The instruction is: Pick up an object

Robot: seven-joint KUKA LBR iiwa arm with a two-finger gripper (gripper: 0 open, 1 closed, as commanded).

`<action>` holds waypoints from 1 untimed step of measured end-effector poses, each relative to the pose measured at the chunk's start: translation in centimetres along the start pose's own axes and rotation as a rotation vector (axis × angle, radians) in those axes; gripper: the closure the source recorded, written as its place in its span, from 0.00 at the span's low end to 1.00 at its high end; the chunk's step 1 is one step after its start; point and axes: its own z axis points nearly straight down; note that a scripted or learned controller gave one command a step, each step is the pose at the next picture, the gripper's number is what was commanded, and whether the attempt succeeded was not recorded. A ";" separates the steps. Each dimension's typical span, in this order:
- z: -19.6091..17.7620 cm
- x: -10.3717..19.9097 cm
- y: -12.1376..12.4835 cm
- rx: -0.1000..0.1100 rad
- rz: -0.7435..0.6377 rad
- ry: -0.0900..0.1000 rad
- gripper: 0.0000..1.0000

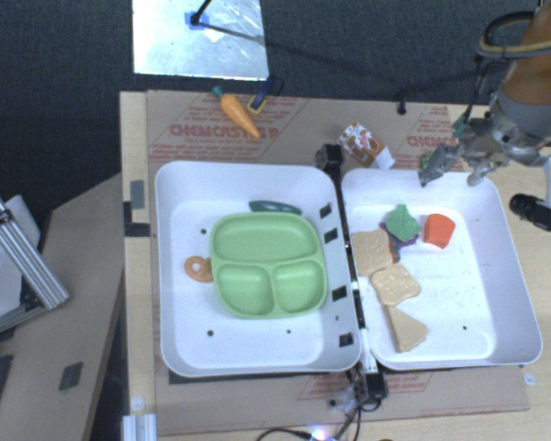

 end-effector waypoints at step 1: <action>-0.6 0.0 0.2 -0.010 -0.002 -0.002 0.00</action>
